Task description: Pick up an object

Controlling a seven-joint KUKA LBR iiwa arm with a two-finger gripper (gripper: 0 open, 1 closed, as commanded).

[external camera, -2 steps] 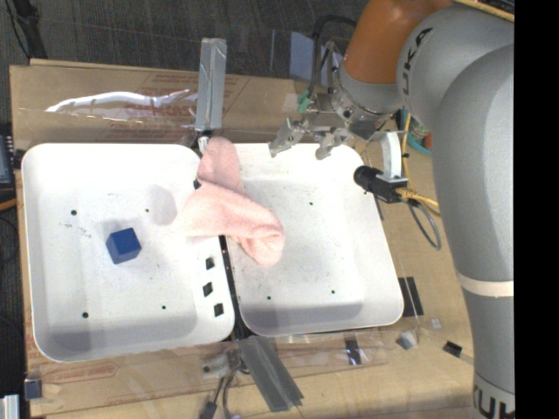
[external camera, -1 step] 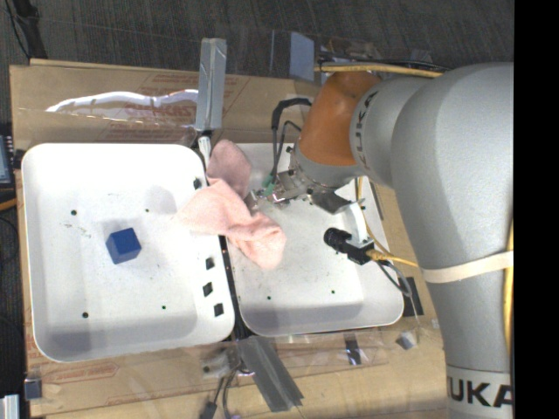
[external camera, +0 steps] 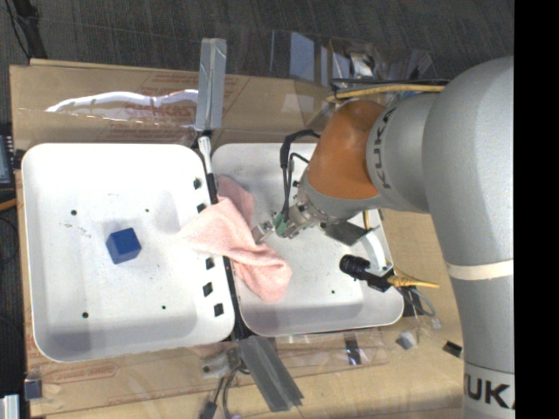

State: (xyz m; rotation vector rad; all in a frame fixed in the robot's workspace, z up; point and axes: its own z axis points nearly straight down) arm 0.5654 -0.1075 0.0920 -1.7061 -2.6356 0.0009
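Bench (external camera: 105, 112): brown cardboard-covered top with clear plastic taped over its far side.
Left bin (external camera: 52, 321): white, shallow, resting on the bench.
Right bin (external camera: 306, 321): white, resting on the bench, touching the left bin's right edge.

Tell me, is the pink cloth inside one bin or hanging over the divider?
Hanging over. The pink cloth lies mostly in the right bin, with one corner across the divider into the left bin.
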